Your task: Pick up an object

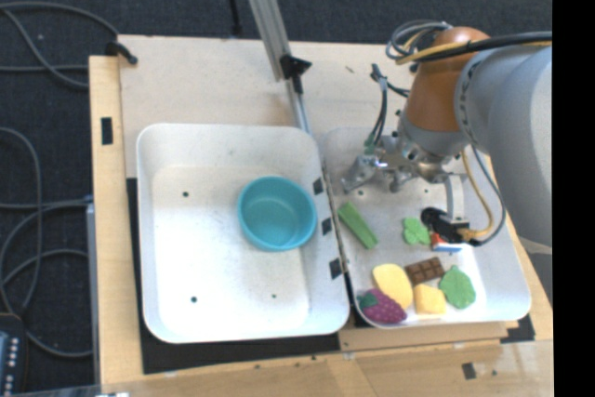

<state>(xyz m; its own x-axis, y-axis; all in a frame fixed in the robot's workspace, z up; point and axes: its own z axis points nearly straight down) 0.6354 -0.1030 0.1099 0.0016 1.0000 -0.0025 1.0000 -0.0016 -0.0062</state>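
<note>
**1 arm reaching in from the right, wrist turned down**

The arm (507,107) enters from the right edge as a broad grey link that fills the upper right of the view. An orange band (439,98) rings it just above the wrist, and below that band the grey wrist narrows. The gripper (386,170) hangs under the wrist, pointed downward and slightly toward the left, its metal parts spread out low beneath the orange section. Thin cables loop over the top of the band and trail down the arm's right side. Whether the gripper is closed cannot be judged from this angle.
</note>
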